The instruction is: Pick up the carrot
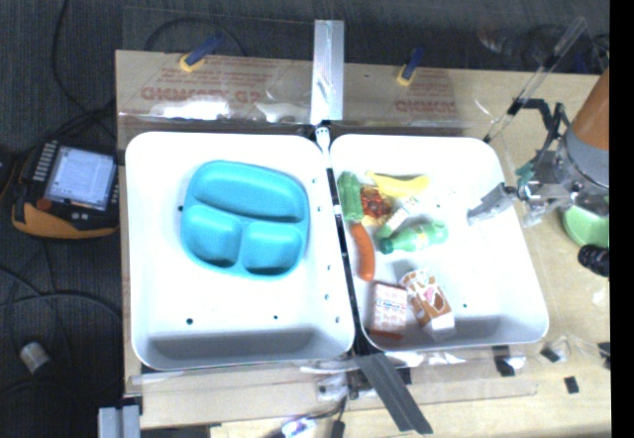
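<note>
The carrot [365,253] is a slim orange piece lying lengthwise near the left wall of the right bin [515,277], just below a green cucumber-like piece [349,196]. My gripper [507,200] hovers over the right bin's right rim, well to the right of the carrot and apart from it. Nothing shows in its grasp.
The right bin also holds a yellow banana [399,184], a green bottle [414,236], a small red-and-orange item [373,202] and two small cartons [427,297] [389,309]. A blue compartment tray [243,218] lies in the left bin [158,317]. A green object [584,224] sits right of the bins.
</note>
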Robot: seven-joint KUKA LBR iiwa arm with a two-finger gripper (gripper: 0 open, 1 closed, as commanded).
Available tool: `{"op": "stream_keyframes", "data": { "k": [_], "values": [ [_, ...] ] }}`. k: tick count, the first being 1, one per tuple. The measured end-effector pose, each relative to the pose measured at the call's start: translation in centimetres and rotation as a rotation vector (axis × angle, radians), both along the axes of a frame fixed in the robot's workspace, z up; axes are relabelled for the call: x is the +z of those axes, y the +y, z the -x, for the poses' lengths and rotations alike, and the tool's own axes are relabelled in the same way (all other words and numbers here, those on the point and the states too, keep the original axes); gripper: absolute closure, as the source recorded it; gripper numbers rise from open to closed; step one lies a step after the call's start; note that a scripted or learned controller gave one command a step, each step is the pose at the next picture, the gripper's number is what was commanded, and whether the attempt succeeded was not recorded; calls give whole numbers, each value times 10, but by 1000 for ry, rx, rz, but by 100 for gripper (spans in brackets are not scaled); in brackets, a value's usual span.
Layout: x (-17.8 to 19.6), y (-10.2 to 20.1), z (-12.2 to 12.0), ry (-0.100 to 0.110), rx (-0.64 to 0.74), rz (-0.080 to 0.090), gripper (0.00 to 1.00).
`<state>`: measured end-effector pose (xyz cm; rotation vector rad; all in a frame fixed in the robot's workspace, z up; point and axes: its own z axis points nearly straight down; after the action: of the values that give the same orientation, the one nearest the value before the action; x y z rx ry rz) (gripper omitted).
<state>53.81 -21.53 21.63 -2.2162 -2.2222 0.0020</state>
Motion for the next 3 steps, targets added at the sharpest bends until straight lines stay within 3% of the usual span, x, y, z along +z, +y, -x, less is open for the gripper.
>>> {"op": "stream_keyframes", "data": {
  "k": [1, 2, 3],
  "values": [
    [-56, 56, -49, 0, 62, 2, 0],
    [-105, 67, -55, -2, 105, 1, 0],
    [-121, 101, -81, -17, 368, 16, 0]
  ]
}}
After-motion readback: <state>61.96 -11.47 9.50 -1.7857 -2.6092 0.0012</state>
